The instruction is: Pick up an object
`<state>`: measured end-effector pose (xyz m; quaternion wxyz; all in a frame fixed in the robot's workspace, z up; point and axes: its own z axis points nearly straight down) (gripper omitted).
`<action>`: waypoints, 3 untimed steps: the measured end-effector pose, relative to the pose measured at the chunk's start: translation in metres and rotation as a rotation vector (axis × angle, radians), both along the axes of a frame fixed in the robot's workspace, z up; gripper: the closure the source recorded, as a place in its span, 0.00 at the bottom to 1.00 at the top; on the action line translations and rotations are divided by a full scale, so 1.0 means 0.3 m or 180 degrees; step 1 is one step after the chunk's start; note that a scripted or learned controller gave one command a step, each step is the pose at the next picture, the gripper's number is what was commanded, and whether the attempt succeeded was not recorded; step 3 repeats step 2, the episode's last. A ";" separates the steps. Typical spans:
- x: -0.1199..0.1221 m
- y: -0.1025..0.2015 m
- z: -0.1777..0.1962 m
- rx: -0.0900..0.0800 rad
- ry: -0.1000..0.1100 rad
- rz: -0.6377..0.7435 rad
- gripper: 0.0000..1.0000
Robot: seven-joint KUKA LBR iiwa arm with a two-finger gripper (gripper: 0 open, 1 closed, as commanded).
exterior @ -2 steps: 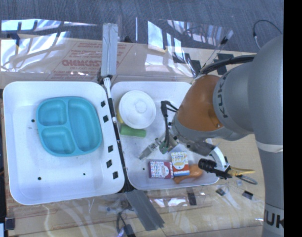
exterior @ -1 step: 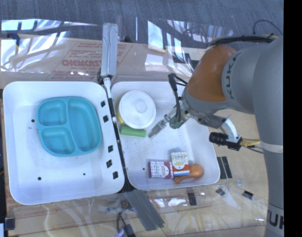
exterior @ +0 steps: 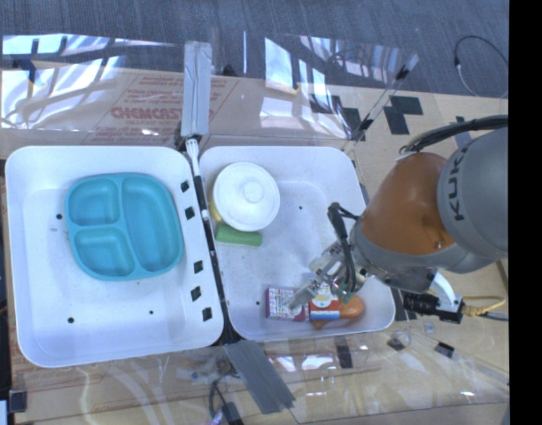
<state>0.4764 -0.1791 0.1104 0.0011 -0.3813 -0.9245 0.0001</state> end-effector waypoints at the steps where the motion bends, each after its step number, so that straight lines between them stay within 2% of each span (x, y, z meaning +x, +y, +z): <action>1: 0.022 -0.089 -0.037 0.0010 -0.0042 -0.0926 0.00; 3: 0.022 -0.090 -0.037 0.0009 -0.0043 -0.0928 0.00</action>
